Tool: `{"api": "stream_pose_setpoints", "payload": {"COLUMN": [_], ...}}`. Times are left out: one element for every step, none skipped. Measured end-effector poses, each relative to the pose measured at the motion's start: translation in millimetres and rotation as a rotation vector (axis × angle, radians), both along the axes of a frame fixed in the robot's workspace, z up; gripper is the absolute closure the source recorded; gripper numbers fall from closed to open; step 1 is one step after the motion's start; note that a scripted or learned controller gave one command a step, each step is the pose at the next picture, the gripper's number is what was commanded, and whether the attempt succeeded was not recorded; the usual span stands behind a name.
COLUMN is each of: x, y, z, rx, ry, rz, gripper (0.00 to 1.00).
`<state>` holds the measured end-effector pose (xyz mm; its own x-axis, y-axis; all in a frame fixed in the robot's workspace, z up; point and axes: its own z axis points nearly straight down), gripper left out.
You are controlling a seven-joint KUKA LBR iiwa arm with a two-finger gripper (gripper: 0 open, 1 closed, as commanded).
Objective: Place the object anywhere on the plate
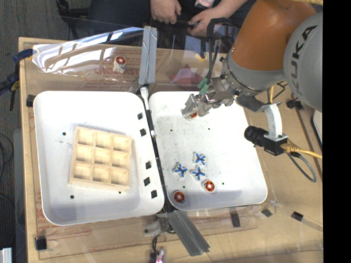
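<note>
Camera view: two shallow white bins sit side by side on the bench; the left bin [49, 196] holds a pale wooden plate [102, 158] divided into a three-by-three grid of compartments, lying flat near the bin's middle; no object rests in any compartment. The right bin [241, 163] holds three small blue cross-shaped pieces [191, 167] clustered near its lower middle, close together; two small round red-and-white objects lie near the front edge, one [208, 186] just right of the crosses, the other [179, 196] toward the front left corner. The arm [274, 37] reaches in from the right; the gripper [193, 109] hangs over the far left part of the right bin; a small reddish item appears to sit at its tip, but the view is too coarse to confirm a grasp. A person's hands [164, 7] are at the far edge of the bench.
</note>
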<state>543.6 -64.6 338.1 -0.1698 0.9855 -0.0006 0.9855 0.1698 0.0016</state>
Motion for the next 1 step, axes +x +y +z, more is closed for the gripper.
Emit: {"api": "stream_pose_setpoints", "payload": {"x": [-0.1], "y": [-0.4], "z": [-0.3], "rx": [0.0], "ry": [0.001], "rz": [0.0], "gripper": [0.0]}}
